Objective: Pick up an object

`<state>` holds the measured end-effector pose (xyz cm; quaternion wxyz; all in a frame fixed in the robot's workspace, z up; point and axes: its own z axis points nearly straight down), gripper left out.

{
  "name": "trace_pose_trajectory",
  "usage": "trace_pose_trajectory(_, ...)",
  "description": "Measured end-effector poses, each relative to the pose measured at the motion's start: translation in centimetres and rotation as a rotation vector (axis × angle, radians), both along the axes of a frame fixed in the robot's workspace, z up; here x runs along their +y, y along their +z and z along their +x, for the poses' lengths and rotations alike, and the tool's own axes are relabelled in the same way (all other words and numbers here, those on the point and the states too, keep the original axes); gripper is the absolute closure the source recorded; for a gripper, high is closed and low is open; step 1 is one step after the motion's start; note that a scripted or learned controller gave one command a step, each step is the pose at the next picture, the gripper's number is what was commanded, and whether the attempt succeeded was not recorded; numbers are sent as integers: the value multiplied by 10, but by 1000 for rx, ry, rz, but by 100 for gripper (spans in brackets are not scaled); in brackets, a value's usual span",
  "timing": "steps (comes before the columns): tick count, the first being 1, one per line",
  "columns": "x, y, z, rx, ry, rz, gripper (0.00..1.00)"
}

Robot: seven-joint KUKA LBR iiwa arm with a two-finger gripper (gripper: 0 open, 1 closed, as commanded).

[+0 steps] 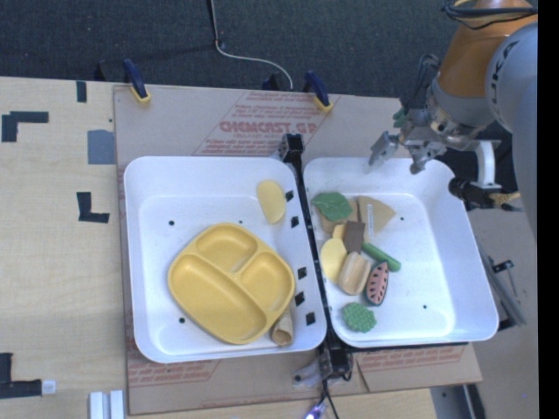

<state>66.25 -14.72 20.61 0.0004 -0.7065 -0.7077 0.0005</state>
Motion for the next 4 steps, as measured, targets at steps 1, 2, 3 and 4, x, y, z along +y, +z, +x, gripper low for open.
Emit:
trace_pose_trajectory(1,-13,-106,-82,15,-5,3,0)
trace_pose_trajectory(2,-10,-119,-131,-9,-5,0,0)
trace_pose_trajectory(3,11,-120,-60,-5,4,-1,0)
trace_pose_trajectory(4,9,-120,-88,-5,-1,-2,0)
